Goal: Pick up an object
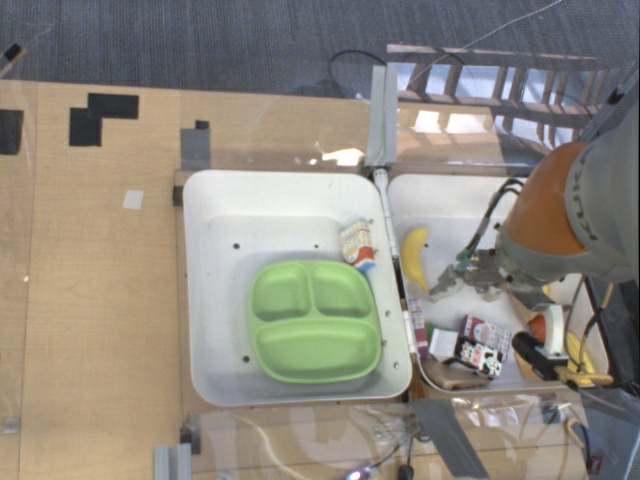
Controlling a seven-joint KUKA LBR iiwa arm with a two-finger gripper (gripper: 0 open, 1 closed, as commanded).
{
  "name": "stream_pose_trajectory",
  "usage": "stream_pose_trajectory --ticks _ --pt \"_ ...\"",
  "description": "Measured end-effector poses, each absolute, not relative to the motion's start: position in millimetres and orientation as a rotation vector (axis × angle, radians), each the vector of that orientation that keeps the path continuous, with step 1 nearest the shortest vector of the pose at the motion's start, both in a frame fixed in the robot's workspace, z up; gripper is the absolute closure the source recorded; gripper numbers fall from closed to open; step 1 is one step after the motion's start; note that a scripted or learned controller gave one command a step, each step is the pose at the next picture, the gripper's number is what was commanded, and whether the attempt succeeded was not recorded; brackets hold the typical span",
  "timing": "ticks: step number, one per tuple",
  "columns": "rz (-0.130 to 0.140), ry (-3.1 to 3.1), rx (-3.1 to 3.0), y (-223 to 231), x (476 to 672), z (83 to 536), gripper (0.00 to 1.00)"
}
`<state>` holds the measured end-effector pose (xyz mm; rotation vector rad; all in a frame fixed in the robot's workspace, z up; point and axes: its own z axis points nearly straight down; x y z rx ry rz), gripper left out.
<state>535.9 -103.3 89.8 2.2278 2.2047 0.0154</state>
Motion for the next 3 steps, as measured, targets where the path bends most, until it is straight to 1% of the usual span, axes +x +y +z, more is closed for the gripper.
stream_pose_trajectory --ticks 1,2,3 --pt "0.019 2.331 2.081 -95.7 493.0 90.8 0.00" --pt "0.030 2.330 2.073 -94.3 496.7 103.3 1.00" --pt "0.030 2.329 2.074 -94.3 496.8 103.3 0.00"
